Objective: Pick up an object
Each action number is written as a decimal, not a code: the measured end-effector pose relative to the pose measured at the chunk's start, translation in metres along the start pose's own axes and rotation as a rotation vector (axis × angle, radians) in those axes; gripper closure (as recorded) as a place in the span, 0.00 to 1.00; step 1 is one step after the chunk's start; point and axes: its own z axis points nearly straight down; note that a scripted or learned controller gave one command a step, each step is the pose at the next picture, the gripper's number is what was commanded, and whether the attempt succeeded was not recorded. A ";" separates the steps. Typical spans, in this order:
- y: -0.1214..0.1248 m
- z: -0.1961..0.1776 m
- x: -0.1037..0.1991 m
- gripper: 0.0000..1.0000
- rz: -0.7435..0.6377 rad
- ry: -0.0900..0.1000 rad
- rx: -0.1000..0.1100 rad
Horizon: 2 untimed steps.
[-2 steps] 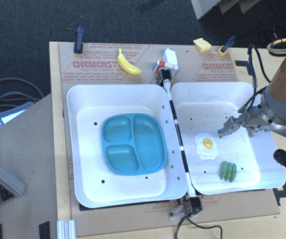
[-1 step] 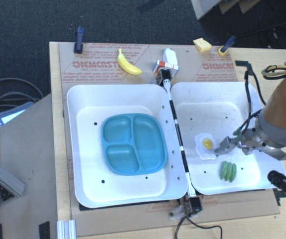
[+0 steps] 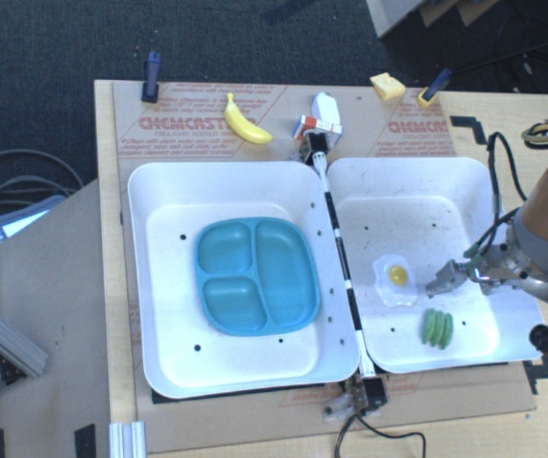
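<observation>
In the right bin [image 3: 417, 184], a toy fried egg [image 3: 394, 280] with a yellow yolk lies near the middle. A green pea pod [image 3: 437, 328] lies near the front. My gripper [image 3: 443, 281] reaches in low from the right. Its tip sits just right of the egg and above the pea pod, with nothing seen held in it. The left bin [image 3: 159, 256] holds a blue divided plate [image 3: 255, 275] at its centre.
On the cardboard behind the bins lie a banana [image 3: 245, 122], a white and red item [image 3: 322, 120], a yellow wedge [image 3: 387, 86] and two blue clips [image 3: 150, 74]. Black cables [image 3: 498, 175] run along the right bin's far right corner.
</observation>
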 end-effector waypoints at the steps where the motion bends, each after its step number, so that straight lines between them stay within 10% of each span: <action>1: 0.000 0.010 0.029 0.00 -0.002 0.003 0.003; 2: 0.059 0.028 0.048 0.00 -0.003 0.002 -0.001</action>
